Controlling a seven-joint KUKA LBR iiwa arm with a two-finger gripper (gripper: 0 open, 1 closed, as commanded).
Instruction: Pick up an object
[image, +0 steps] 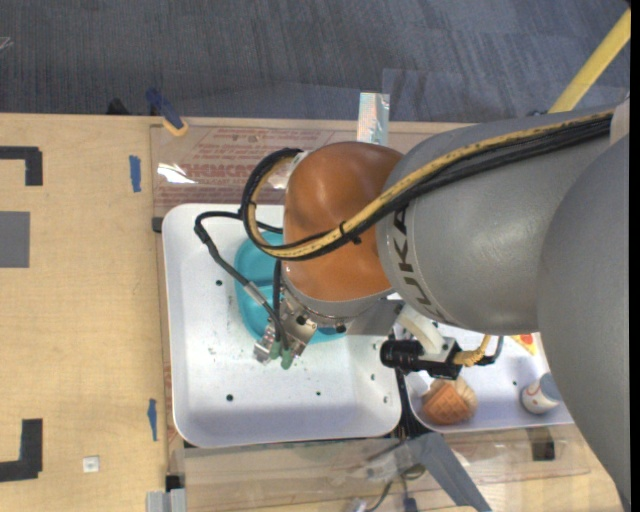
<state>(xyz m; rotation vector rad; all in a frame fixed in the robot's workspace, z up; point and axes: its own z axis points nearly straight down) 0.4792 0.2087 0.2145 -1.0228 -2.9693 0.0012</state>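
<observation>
The arm reaches in from the right and bends down over the left bin, its orange band covering much of that bin's far half. The gripper hangs low near the middle of the left bin, its tip just above the white floor. Whether it is open or closed cannot be told; nothing can be made out in its grasp.

A blue bowl lies in the left bin, toward the far side, partly hidden under the wrist. Its near rim sits just beside the gripper, on the gripper's left and far side, and may be touching it; contact cannot be made out. Black cables loop from the wrist across the bowl's far-left rim.

In the right bin, an orange-brown ball rests in the near-left corner, close to the wall dividing the bins. A small grey-white object lies further right by the near edge, half hidden by the arm. Both are well apart from the gripper, with the dividing wall between.
</observation>
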